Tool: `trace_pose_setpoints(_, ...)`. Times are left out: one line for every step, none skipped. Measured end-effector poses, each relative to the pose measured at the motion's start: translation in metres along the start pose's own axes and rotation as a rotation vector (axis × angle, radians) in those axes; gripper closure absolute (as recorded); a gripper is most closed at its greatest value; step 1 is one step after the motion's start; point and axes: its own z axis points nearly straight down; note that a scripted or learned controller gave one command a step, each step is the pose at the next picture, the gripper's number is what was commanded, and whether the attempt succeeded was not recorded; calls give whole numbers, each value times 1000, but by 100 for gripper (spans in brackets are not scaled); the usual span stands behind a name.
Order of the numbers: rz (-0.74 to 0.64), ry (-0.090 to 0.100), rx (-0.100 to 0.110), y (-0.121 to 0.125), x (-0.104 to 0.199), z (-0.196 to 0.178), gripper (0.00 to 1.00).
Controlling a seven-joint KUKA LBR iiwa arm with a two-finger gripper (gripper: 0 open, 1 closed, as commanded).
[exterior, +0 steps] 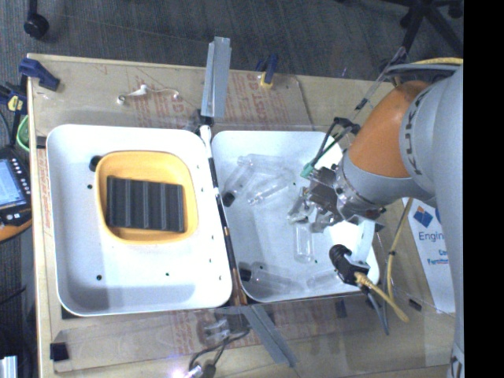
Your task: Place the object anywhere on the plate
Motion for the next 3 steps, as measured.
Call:
trace_pose_setpoints(27, -1, -4, -13, 80, -32, 100)
trace_pose_setpoints(-60, -3, -3, 10, 154, 4, 100)
trace_pose_setpoints(-60, -3, -3, 10, 154, 4, 0)
